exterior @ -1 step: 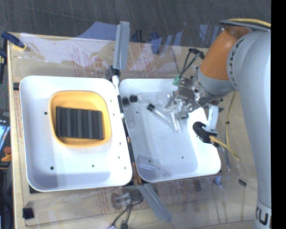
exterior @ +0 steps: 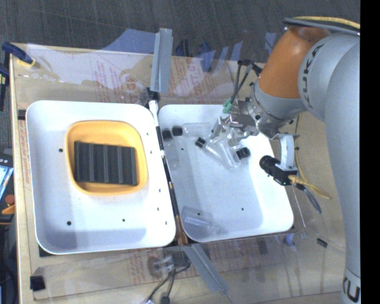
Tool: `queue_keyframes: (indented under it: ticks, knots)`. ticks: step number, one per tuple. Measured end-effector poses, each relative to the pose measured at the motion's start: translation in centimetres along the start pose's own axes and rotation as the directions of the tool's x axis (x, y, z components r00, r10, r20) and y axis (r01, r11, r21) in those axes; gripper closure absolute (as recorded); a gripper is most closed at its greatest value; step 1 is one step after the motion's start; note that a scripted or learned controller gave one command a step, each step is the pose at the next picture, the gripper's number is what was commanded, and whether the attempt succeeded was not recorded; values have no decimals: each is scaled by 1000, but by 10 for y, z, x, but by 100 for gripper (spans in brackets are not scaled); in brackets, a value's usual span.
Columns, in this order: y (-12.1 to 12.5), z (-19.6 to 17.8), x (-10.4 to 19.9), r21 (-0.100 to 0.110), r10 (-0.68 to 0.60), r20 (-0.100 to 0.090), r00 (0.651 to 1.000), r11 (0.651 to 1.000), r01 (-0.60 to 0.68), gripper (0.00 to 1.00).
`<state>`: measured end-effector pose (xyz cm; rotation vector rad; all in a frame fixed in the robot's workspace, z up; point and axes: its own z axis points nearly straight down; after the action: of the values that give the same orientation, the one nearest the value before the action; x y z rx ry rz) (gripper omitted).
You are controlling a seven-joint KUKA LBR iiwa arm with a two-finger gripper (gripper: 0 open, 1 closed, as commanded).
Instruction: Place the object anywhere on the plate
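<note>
one yellow plate (exterior: 105,130), two white bins (exterior: 50,233), one gripper (exterior: 231,138)

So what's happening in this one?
A grey KUKA arm reaches in from the right, its gripper low over the upper part of the right bin. Clear plastic items with dark caps lie under and beside it; whether it has hold of one cannot be told. Another clear piece rests near that bin's front edge. The yellow plate in the left bin carries only a dark ridged insert, so nothing has been placed yet.
</note>
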<state>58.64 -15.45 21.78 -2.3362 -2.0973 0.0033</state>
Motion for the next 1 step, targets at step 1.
queue_keyframes:
  ticks: [1]
  knots:
    - [22,-21,69,0,-108,0,994,994,108,100]
